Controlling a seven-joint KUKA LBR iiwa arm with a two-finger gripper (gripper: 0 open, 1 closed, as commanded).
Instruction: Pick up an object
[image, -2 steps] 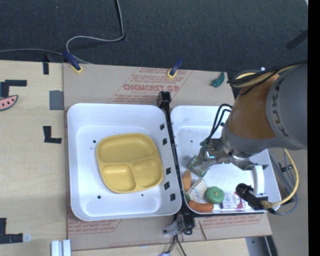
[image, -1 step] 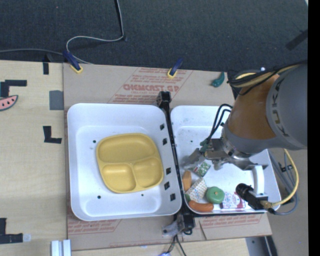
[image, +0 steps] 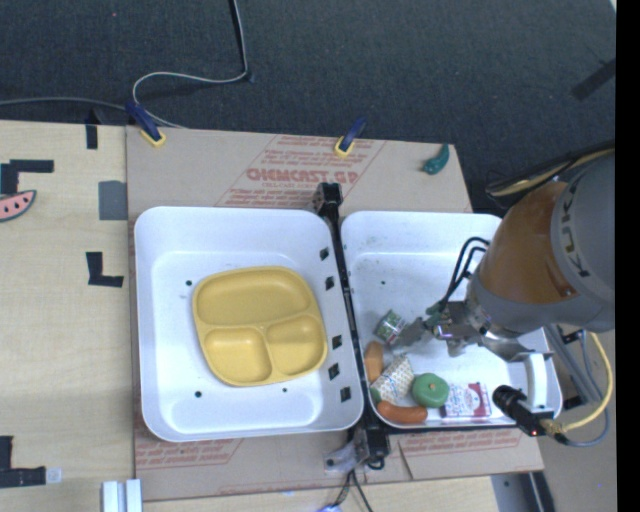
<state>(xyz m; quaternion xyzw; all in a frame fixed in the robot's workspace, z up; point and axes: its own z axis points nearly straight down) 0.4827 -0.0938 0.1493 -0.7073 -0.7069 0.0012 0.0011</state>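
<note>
claw (image: 418, 331) over right bin (image: 420, 232), beside can (image: 389, 325)

You had two shallow white bins side by side on a brown cardboard sheet (image: 290, 175) printed with red lettering, the left bin (image: 160, 330) touching the right bin (image: 400, 235) along a black divider (image: 337, 300). In the left bin lay a yellow sectioned tray (image: 260, 325), tilted slightly. Two yellow-and-blue clamps (image: 150, 128) gripped the cardboard's far edge, a thin cable (image: 190, 78) looped across the dark carpet (image: 400, 60) behind them, and a small teal item (image: 436, 158) sat near the cardboard's far right corner.
</note>
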